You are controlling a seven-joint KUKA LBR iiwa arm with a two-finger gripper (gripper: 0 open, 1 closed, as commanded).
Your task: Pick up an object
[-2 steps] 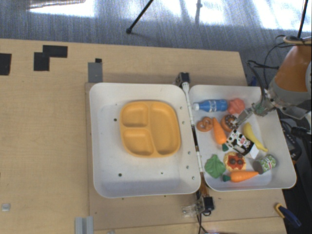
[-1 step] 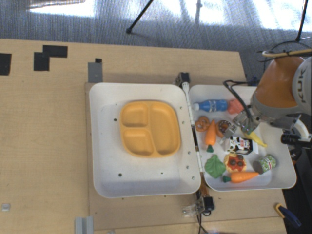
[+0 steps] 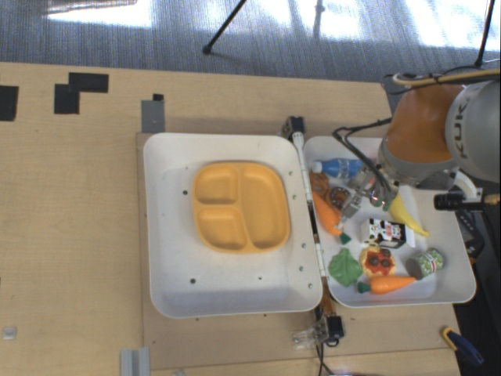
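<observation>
The gripper (image 3: pixel 354 200) hung over the right bin (image 3: pixel 454 292), in the middle right of the frame, near a long orange carrot (image 3: pixel 325 214). I cannot tell its state.

A pale wood worktop (image 3: pixel 70 233) fills the lower scene, with black tape patches (image 3: pixel 78 91) near its far left edge. Beyond it lies grey ribbed carpet (image 3: pixel 180 22), streaked with bright patches of light (image 3: pixel 94 2). Thin tripod legs (image 3: pixel 235 16) stand on that carpet, one dark, one pale.
</observation>
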